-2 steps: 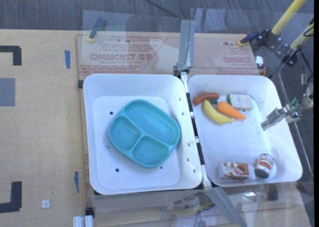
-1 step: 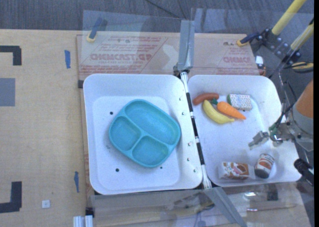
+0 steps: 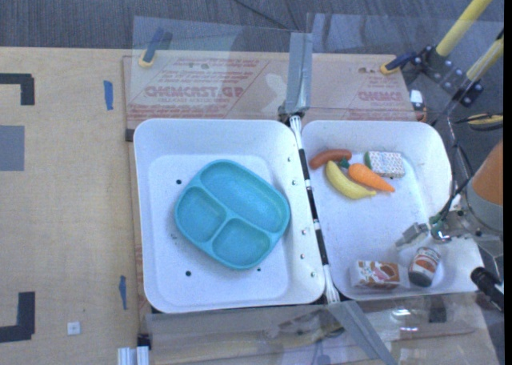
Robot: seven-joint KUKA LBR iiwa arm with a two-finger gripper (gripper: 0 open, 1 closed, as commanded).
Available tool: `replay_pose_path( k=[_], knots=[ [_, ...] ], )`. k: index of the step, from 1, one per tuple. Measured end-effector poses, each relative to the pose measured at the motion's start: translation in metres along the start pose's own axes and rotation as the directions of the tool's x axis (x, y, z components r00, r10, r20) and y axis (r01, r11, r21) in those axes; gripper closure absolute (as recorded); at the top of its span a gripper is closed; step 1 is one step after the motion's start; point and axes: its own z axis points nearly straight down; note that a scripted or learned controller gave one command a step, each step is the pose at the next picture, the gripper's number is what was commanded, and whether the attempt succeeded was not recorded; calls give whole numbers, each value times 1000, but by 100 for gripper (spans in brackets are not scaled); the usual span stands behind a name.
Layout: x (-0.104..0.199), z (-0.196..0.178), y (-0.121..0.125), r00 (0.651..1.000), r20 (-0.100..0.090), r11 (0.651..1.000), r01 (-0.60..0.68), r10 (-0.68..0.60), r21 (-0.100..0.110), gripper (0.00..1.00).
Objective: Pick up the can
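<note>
A small can (image 3: pixel 425 266) with a pale top and a red-brown label stands slightly tilted in the near right corner of the right bin (image 3: pixel 436 141). Just left of it lies a red and white packet (image 3: pixel 378 274). My gripper (image 3: pixel 426 234) reaches in from the right edge and hovers just behind and above the can. Its fingers (image 3: pixel 411 234) are spread apart, with nothing between them. The grey arm with its orange band (image 3: pixel 490 187) is cut off by the right edge.
At the back of the right bin lie a sausage (image 3: pixel 330 157), a banana (image 3: pixel 348 182), a carrot (image 3: pixel 371 177) and a speckled block (image 3: pixel 386 164). A blue divided plate (image 3: pixel 232 213) sits in the left bin (image 3: pixel 152 147). A raised divider (image 3: pixel 308 203) separates the bins.
</note>
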Motion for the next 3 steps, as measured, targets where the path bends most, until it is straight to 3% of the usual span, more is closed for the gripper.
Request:
replay_pose_path(
  k=[2, 3],
  knots=[
    [-1, 0, -1, 997, 1, 997, 78, -78, 3, 0],
    [-13, 2, 114, 1000, 3, 1000, 17, -17, 0, 0]
  ],
)
